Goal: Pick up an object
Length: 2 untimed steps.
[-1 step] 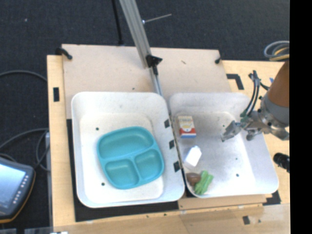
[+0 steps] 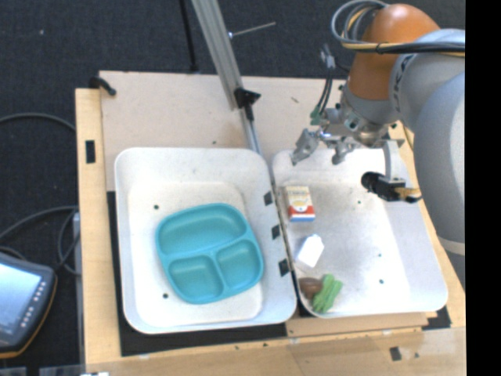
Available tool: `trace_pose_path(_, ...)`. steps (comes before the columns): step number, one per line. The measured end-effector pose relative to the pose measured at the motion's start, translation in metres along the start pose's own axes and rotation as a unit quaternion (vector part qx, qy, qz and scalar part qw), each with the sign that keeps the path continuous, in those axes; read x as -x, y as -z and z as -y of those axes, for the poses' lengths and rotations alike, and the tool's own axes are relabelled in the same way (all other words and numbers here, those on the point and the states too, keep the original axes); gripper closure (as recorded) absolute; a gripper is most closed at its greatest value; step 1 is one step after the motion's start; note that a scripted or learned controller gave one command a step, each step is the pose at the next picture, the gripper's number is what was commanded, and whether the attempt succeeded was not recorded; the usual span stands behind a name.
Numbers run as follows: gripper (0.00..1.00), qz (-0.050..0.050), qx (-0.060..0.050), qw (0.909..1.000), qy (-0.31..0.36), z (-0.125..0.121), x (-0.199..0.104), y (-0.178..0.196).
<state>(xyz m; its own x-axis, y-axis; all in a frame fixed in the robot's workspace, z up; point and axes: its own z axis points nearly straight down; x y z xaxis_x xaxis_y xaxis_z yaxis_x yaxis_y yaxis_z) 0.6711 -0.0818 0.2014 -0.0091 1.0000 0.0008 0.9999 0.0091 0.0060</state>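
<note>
Nearest, a green object [image 2: 329, 292] and a brown lump [image 2: 310, 287] sit at the right bin's [image 2: 407, 280] near left corner; white block [image 2: 310, 251] and small carton [image 2: 298, 202] line its left edge. Gripper [image 2: 321, 149] hovers over the far left corner, fingers apart, holding nothing. Approach step, I judge; next it must descend onto the carton.

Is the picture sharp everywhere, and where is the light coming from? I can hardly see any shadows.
In the camera view the light is soft and even, so the teal tray and small carton cast faint shadows at most; the white bins look bright but not glaring; the gripper and small items are slightly soft, grainy rather than crisp.
</note>
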Motion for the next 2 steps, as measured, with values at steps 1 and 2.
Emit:
trace_pose_path(1,0.00,0.002,-0.004,1.0000,-0.007,0.055,0.036,0.002)
trace_pose_path(2,0.00,0.002,-0.005,0.9999,-0.009,0.114,0.096,-0.021)
